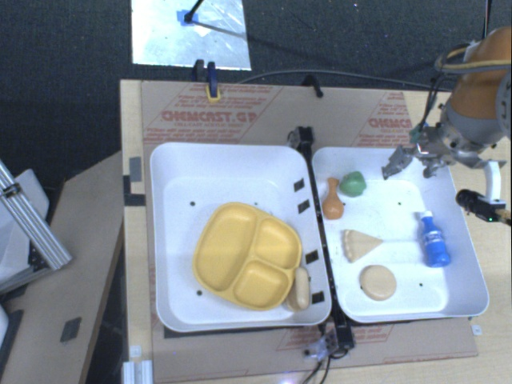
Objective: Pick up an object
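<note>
Grey, the tool [406, 160] hangs over the back edge of the right bin [468, 298], with nothing in it; how wide it is open I cannot tell. Near it in that bin are a green ball [353, 184], blue bottle [434, 241], wedge [359, 244] and round cookie [377, 282]. The left bin [172, 214] holds a yellow tray [247, 254].

— What do you make of the arm [480, 94] on your screen?

— You're looking at a rounded grey body with a broad orange band above the wrist. A thin dark cable runs down beside it.

— And lower down?

— Your gripper [398, 165] is pale grey metal, angular, with slim fingers. A black fitting sticks out near it.
</note>
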Robot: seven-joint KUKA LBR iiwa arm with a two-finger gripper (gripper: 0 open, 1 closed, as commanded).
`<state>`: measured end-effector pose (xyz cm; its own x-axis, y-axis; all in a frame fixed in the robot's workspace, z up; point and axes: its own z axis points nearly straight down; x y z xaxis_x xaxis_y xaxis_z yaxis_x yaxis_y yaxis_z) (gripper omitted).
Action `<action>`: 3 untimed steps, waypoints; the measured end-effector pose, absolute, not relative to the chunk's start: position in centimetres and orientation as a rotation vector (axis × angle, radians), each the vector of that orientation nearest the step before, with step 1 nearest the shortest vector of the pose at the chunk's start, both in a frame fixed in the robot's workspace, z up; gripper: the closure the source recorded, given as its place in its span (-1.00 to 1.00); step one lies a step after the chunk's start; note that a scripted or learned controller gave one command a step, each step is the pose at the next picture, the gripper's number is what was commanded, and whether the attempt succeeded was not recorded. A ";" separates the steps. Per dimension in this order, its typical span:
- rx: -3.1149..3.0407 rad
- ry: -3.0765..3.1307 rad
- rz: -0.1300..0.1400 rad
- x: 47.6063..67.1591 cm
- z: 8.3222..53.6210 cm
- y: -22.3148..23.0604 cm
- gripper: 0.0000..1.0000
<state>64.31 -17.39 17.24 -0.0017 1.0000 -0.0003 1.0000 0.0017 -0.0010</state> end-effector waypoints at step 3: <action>-2.225 -2.228 -0.006 65.3 18.6 -18.4 1.00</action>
<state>65.27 -18.41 18.55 -0.0015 1.0000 -0.0024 1.0000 0.0015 0.0079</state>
